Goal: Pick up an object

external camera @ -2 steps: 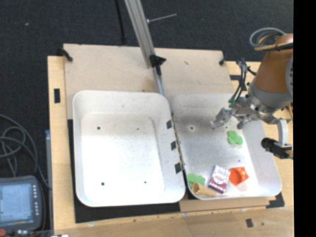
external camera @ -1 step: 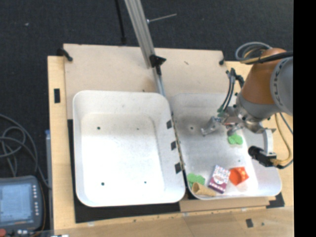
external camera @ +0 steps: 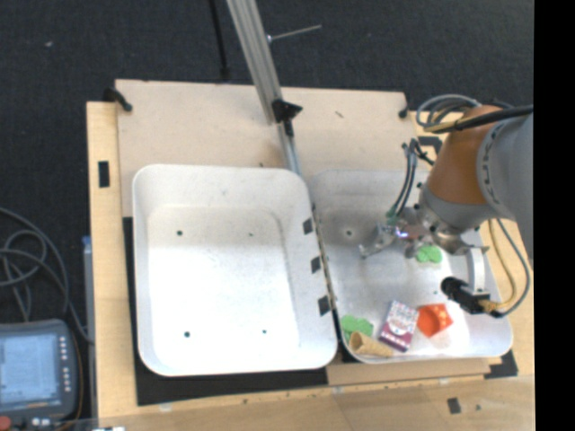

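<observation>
Camera view: we see the gripper [external camera: 382,239] low over the right bin [external camera: 346,206], reaching in under the orange-banded wrist. The metal fingers [external camera: 368,248] point left toward bare bin floor; we cannot tell whether they are spread or closed, the detail is too small and blurred. We see nothing between them, so we do not call anything held.

Candidate things all sit in the right bin. A small green piece [external camera: 430,254] lies just beside the wrist, partly under it. Along the near wall: an orange block [external camera: 434,320], a purple-and-white packet [external camera: 398,323] just left of it, a tan cone-like piece [external camera: 368,341] at the rim, and a green lump [external camera: 357,325] in the near-left corner. The left bin [external camera: 225,268] shows only a few dark specks.

Handling, as we judge it: all look small and light, so weight is no issue. The orange block looks stiff with flat faces, probably the easiest: pinch across its opposite sides from above. The packet looks flat and possibly slick, so we would expect fingers to slide off; take it across its short width. The tan piece and green lump sit tight against the wall, leaving little room for a finger on that side. The green piece near the wrist looks soft-edged; its shape is unclear.
</observation>
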You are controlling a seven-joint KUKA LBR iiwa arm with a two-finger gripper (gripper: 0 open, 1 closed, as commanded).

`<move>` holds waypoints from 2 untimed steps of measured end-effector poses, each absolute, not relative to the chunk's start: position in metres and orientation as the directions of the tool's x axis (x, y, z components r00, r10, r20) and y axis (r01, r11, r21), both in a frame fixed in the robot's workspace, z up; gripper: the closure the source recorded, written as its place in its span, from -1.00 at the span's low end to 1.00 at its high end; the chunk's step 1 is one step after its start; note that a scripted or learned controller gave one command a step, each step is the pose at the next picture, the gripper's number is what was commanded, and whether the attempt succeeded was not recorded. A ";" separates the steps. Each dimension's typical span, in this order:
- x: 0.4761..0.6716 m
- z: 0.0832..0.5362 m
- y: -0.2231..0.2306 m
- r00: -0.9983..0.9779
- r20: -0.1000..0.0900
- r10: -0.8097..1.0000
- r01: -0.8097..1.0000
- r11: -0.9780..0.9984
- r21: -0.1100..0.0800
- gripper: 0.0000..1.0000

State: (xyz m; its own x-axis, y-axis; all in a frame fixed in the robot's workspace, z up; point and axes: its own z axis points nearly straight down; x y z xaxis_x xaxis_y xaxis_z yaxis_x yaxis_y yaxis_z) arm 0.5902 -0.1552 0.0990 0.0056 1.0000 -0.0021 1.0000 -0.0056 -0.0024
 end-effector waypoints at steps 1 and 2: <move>0.592 0.113 -0.156 0.011 -0.001 1.000 1.000 -0.011 0.004 1.00; 0.589 0.169 -0.166 0.004 -0.002 1.000 1.000 -0.004 0.007 1.00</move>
State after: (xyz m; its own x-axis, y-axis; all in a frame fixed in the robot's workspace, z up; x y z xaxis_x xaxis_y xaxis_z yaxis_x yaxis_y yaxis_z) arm 0.5888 -0.1662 0.1686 0.0040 1.0000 -0.0022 1.0000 -0.0040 0.0067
